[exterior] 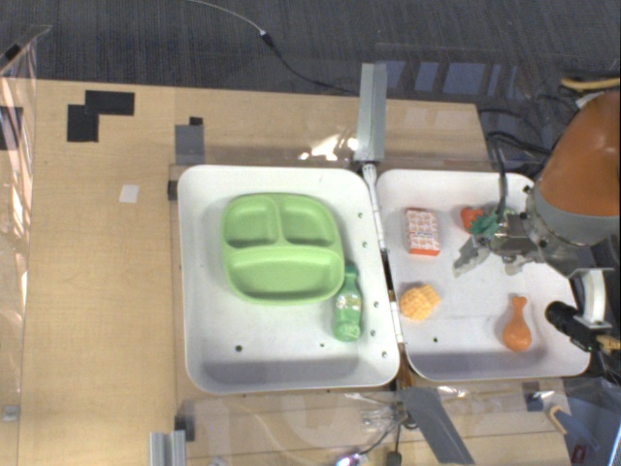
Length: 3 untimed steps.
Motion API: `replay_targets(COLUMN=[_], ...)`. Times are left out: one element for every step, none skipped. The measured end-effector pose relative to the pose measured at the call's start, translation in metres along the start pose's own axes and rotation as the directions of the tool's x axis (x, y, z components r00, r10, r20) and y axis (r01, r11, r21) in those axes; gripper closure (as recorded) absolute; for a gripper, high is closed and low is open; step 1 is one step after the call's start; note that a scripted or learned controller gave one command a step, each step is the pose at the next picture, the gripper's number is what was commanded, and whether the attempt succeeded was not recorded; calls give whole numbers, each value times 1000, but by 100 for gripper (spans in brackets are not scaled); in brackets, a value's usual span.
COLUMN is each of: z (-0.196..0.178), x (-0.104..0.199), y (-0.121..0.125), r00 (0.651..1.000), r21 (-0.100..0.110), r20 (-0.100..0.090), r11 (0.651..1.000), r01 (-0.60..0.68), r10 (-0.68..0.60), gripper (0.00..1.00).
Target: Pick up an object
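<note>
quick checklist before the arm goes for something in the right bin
1. Gripper over the right bin: ok.
2. Nothing seen between its fingers: ok.
3. Finger opening: cannot tell.
4. Small box, yellow piece and orange drumstick-shaped toy lie apart from each other: ok.
5. Orange-and-green item partly hidden by the gripper: not ok.
6. Green bottle rests against the green tray in the left bin: ok.

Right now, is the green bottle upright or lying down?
Lying down: the green bottle rests lengthwise on the left bin's floor, beside the green tray.
</note>
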State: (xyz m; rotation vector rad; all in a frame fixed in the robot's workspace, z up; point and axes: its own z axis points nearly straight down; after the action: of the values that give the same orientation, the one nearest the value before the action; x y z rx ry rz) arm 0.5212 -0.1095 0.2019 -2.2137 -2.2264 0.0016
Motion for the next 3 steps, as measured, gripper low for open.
replay_targets(z=[98, 112, 102], x=[5, -1, 0], y=[48, 118, 121], r00=[998, 1000, 1000], r21=[0, -19, -22], r20=[0, 1, -3], r11=[998, 999, 999], r01=[-57, -31, -25], r10=[57, 31, 25], gripper=[0, 0, 100])
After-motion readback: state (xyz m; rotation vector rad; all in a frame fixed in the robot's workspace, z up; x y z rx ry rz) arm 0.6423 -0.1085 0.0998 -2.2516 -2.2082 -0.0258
